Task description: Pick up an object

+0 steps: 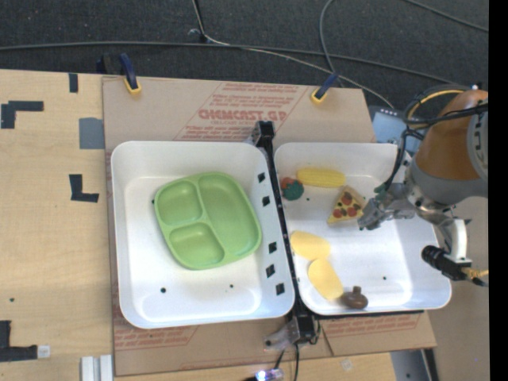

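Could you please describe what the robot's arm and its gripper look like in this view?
The arm is a rounded grey body with a broad orange band above the wrist. Thin dark cables loop over the orange part near the top. The gripper is a small dark grey metal assembly with narrow fingers. A black cylindrical part with an orange-tipped lead sticks out below the wrist.

Tray (208, 221) in L bin (127, 236); pizza slice (346, 206), corn (320, 178) in R bin (397, 284).
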Tool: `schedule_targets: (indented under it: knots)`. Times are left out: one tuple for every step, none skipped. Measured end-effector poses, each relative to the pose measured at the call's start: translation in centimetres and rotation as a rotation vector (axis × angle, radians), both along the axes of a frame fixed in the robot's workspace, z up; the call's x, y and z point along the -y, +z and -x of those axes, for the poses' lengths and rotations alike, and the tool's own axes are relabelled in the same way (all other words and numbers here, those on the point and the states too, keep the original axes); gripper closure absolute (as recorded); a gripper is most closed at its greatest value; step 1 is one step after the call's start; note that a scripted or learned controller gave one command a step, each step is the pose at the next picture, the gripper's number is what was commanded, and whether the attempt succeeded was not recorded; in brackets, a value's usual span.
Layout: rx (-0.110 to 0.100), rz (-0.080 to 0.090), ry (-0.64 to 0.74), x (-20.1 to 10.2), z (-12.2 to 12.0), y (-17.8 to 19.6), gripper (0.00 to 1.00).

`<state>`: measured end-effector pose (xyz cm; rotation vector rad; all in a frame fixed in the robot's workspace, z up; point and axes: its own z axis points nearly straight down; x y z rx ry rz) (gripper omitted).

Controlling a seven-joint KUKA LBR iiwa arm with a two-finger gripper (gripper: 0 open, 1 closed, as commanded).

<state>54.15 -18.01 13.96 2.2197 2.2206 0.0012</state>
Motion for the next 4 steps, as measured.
schedule_targets:
  knots:
    - [0.001,0.0,0.001,-0.8,0.6,5.4,1.0]
    - [0.004,0.002,0.001,-0.7,0.4,11.8,1.0]
    - [-0.002,-0.002,0.006,-5.1,-1.5,11.7,1.0]
    - [-0.002,-0.002,0.006,-9.9,-3.5,11.8,1.0]
